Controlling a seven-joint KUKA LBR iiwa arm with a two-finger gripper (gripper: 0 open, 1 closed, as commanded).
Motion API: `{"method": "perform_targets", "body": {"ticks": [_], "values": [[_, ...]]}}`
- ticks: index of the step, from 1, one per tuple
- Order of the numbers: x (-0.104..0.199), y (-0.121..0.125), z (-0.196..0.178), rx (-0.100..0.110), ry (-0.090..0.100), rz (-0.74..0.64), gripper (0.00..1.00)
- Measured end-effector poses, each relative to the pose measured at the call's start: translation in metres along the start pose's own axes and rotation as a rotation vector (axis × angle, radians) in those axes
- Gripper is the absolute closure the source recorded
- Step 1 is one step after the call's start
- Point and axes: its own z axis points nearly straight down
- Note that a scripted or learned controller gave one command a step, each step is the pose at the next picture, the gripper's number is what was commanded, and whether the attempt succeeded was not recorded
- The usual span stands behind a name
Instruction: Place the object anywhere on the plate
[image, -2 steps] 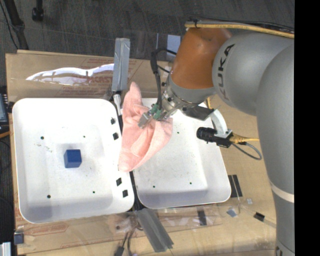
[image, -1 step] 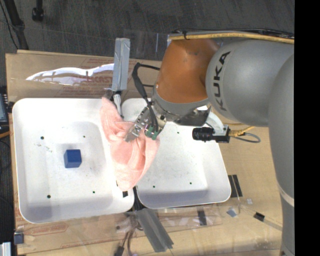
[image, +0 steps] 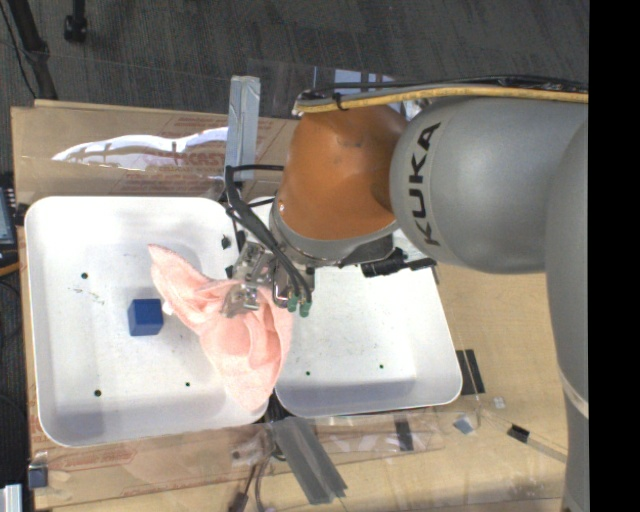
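Note:
A pink cloth (image: 238, 345) lies crumpled across the right side of the left bin (image: 60, 230), and its lower end hangs over the wall shared with the right bin (image: 400, 350). My gripper (image: 243, 296) sits over the cloth's middle. Its fingers are pinched on a bunched fold of the fabric, which rises toward them. A small blue cube (image: 145, 316) rests on the left bin's floor, left of the cloth and apart from the gripper. The arm's orange band (image: 335, 175) and grey body hide the upper part of the right bin.
Cables run from the wrist down to the gripper. A grey upright post (image: 243, 125) stands behind the bins. Brown cardboard (image: 120, 150) lies under and behind them. Metal brackets (image: 305, 455) sit at the front edge between the bins.

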Motion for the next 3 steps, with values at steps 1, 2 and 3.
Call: {"method": "perform_targets", "body": {"ticks": [1,2,3], "values": [[0.026,0.051,-0.003,0.001,0.0,-0.213,1.0],[0.059,0.091,-0.001,0.001,-0.001,-0.217,1.0],[0.058,0.09,-0.001,0.001,-0.002,-0.217,0.0]]}}
